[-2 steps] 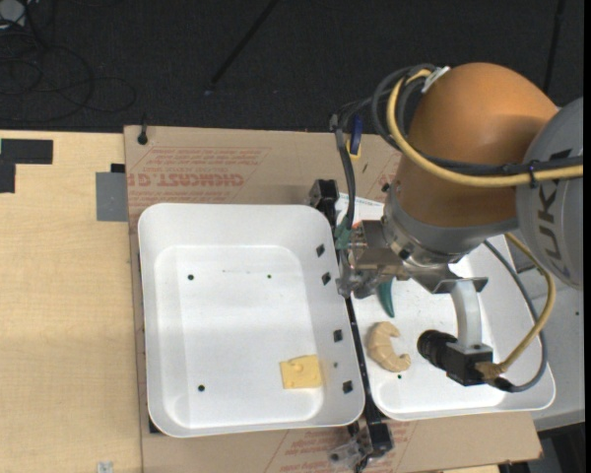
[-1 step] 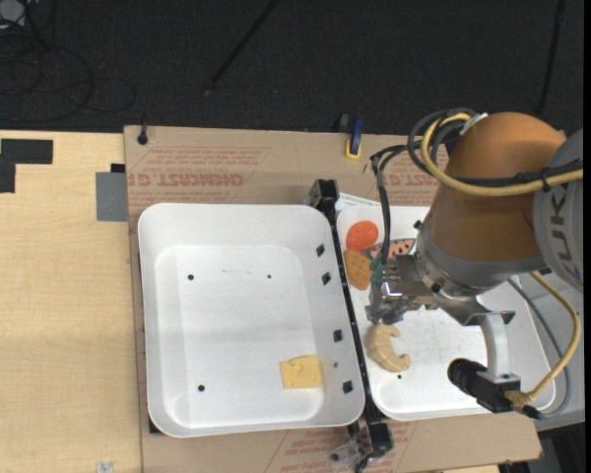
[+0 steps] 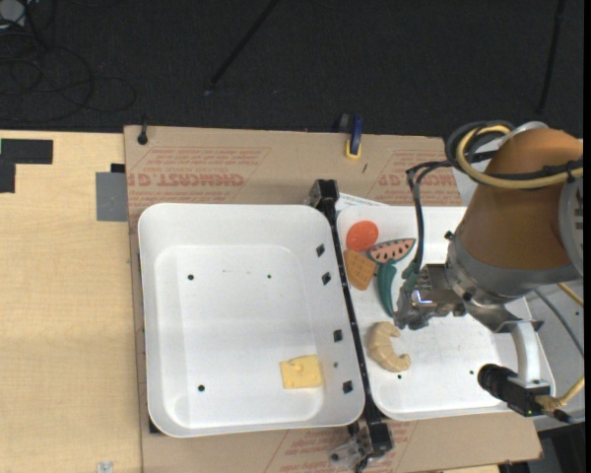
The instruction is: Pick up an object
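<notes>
End effector (image 3: 411, 308) poised low over the right bin (image 3: 443, 387), grip state indiscernible; croissant (image 3: 386, 348) just below-left, the likeliest target since nearest and unobstructed.

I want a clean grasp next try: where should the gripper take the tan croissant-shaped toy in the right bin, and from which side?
Probably across the thick middle of the tan croissant-shaped toy, coming straight down. It lies flat on the floor of the right white bin, apart from the other toys, its tips curving toward the right. Close the fingers across its narrow width; the bin divider sits close on its left, so avoid approaching from there.
</notes>
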`<state>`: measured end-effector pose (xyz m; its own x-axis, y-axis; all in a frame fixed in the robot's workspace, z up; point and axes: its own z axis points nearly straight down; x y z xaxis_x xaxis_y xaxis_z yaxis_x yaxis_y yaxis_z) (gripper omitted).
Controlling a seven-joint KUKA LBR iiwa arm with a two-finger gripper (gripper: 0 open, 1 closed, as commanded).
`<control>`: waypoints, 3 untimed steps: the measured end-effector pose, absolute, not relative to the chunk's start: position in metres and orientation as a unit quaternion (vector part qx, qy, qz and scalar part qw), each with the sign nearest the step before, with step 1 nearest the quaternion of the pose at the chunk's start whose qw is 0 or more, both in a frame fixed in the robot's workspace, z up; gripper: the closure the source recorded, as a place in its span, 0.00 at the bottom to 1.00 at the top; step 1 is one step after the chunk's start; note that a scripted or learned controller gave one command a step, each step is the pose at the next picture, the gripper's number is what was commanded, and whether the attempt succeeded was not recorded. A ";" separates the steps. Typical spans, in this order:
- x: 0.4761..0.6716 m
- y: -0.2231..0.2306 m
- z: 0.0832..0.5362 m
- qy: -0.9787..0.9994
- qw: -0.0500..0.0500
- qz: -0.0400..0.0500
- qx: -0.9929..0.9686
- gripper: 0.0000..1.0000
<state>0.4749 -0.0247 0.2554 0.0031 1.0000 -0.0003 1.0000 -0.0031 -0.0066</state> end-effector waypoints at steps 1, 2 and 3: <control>0.505 0.000 0.317 -0.708 -0.001 -0.001 -0.706 1.00; 0.512 0.043 0.426 -0.709 -0.003 -0.004 -0.705 1.00; 0.494 0.082 0.466 -0.708 0.000 0.000 -0.706 1.00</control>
<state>0.4937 0.0819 0.4665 -0.0034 1.0000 0.0001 1.0000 0.0034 0.0002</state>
